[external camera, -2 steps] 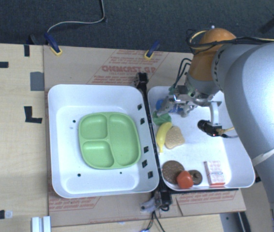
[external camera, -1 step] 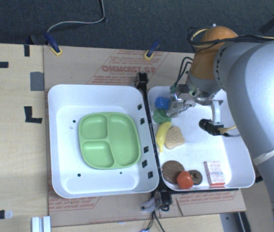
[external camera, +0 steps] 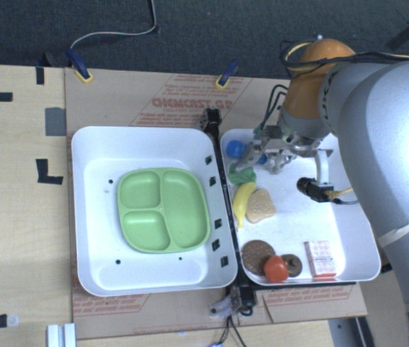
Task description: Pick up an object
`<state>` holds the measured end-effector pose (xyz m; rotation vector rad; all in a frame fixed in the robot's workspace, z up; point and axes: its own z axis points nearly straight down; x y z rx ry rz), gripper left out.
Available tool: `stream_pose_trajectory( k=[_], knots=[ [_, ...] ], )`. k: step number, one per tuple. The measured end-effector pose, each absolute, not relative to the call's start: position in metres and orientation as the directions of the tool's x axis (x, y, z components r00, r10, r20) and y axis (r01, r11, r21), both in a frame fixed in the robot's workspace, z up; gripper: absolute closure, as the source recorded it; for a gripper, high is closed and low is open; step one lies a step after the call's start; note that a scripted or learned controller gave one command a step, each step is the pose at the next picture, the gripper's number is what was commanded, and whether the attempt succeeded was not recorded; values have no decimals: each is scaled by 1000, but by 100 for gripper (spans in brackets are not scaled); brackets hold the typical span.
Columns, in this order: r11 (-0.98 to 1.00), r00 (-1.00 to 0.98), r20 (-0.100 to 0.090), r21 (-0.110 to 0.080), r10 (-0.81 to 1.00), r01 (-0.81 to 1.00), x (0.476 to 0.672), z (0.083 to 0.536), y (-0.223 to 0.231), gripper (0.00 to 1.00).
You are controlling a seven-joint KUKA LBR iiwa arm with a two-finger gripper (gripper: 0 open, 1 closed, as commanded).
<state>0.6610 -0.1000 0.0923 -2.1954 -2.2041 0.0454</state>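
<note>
The gripper (external camera: 266, 152) works beside the banana (external camera: 242, 201), poised over a blue object (external camera: 235, 150); its pincer state cannot be told.

Wood bench (external camera: 16, 194): cardboard sheet (external camera: 183, 103) under 2 white bins (external camera: 92, 147), side-by-side.

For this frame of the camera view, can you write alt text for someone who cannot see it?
A grey robot arm reaches from the right, its tool low over the far corner of the right white bin, near a blue object, a banana and other small items. The left white bin holds a green divided plate.
</note>
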Motion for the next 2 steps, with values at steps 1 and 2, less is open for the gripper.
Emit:
stream_pose_trajectory(
  k=[1, 2],
  knots=[
    [1, -1, -1, 2, 1000, 1000, 616, 86, -107, 0],
    [0, 0, -2, 4, 1000, 1000, 589, 86, -97, 0]
  ],
)
